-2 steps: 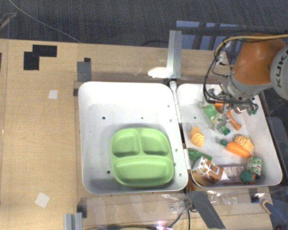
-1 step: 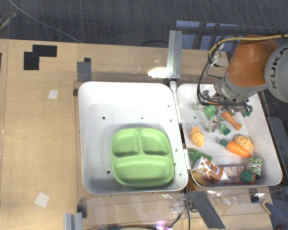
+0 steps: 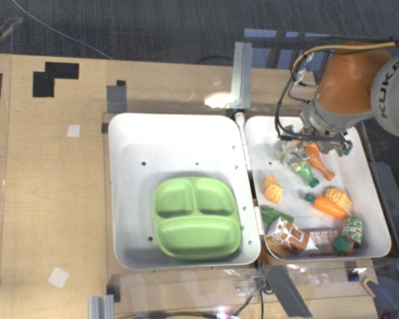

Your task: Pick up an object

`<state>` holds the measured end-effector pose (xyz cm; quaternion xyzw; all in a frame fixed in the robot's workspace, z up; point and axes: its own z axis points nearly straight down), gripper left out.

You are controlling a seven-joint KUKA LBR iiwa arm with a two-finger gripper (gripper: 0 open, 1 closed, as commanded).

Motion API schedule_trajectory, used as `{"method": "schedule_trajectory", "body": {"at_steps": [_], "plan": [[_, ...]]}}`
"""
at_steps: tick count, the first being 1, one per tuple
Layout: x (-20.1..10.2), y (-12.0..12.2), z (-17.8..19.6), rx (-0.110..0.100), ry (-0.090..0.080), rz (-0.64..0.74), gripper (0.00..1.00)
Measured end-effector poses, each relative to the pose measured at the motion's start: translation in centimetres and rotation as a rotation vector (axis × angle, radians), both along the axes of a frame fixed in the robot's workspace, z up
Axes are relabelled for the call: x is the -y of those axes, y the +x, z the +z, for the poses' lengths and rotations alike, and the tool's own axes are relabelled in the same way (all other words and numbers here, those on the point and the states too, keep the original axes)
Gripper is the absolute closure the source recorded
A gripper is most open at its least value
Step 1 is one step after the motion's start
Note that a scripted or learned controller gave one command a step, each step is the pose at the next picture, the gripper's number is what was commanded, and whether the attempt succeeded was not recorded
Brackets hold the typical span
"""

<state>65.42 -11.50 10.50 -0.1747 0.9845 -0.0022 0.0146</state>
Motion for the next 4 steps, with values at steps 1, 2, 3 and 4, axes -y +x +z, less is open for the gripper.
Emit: {"method": "schedule_trajectory", "body": {"at_steps": [1,2,3,4], "plan": [[-6.7,1.9,13.0,-0.004,-0.001,0.073,1.00],[-10.9,1.7,16.5,-0.014,0.002,0.013,1.00],[-18.6,1.6,16.6,-0.017,0.004,0.017,1.00],[-22.6,1.6,16.2,-0.018,0.004,0.000,1.00]]}}
